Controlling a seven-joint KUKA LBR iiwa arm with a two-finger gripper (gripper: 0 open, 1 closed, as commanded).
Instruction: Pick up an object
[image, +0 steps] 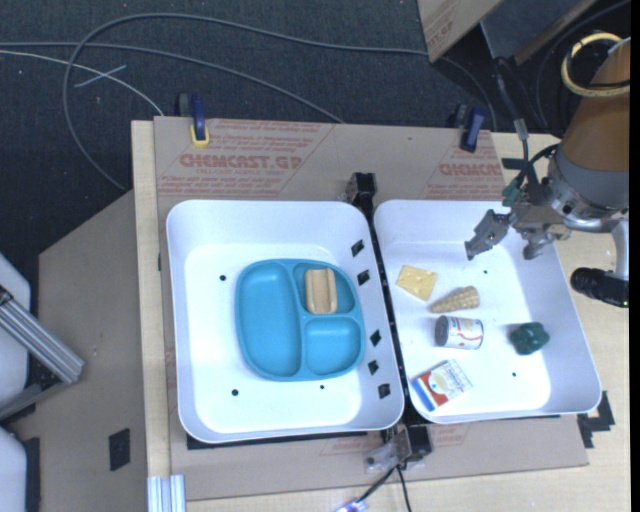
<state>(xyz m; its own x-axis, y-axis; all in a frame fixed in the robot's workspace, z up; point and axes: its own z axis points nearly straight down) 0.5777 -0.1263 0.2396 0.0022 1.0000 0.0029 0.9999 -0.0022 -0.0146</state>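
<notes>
Camera view: my pincer (508, 243) hangs spread over the right bin's (570, 395) far end, pinching nothing, touching nothing. The objects lie nearer: cheese (416, 281), cone (455, 299), can (459, 332), green lump (529, 338), carton (441, 384). The lump's shape is unclear.

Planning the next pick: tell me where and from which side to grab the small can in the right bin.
Take the can across its round body, coming straight down. It lies on its side, ends pointing left and right, so fingers probably belong on its near and far sides. The cone sits close behind, leaving little room there.
</notes>
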